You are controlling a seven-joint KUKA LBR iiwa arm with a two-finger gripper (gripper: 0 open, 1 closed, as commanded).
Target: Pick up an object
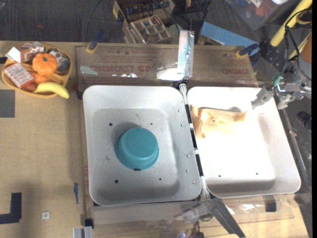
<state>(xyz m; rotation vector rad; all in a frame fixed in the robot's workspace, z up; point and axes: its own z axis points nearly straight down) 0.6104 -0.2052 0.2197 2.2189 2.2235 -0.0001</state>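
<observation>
the jaws cannot be judged: the gripper [261,97] is a small grey blur at the far right rim of the right bin [247,182], with the arm behind it lost in cables. the teal bowl [137,148] sits upside down mid-floor in the left bin [99,108], well apart from the gripper. an orange-brown smear [213,119] (stain or reflection, unclear) marks the right bin's upper left. the bench [39,148] is tan; a bowl of toy fruit [35,71] sits at its far left corner.

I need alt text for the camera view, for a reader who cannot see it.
A teal bowl lies upside down in the left white bin. The robot's hand hovers over the right bin, near its far right corner.
</observation>
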